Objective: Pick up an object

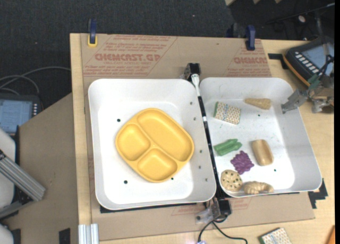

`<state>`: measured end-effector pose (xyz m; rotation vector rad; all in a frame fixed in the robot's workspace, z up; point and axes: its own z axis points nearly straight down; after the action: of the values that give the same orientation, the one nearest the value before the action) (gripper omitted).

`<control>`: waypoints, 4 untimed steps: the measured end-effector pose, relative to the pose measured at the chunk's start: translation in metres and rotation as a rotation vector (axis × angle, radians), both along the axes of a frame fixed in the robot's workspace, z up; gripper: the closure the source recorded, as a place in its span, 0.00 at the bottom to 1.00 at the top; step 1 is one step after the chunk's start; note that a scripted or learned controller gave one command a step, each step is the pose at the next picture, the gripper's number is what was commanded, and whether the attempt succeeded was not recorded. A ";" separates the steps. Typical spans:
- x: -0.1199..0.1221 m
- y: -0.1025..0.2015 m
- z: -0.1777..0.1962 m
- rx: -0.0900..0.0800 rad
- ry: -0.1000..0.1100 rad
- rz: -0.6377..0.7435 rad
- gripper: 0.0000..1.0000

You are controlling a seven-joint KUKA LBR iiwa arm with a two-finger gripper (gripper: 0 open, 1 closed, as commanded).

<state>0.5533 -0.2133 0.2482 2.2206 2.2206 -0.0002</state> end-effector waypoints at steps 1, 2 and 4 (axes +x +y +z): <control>-0.018 0.046 -0.170 0.004 0.006 0.002 0.00; -0.016 0.042 -0.153 -0.001 -0.003 -0.001 1.00; -0.077 0.102 -0.165 0.006 0.008 0.002 0.00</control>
<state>0.4760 -0.1115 0.0835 2.2257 2.2296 -0.0029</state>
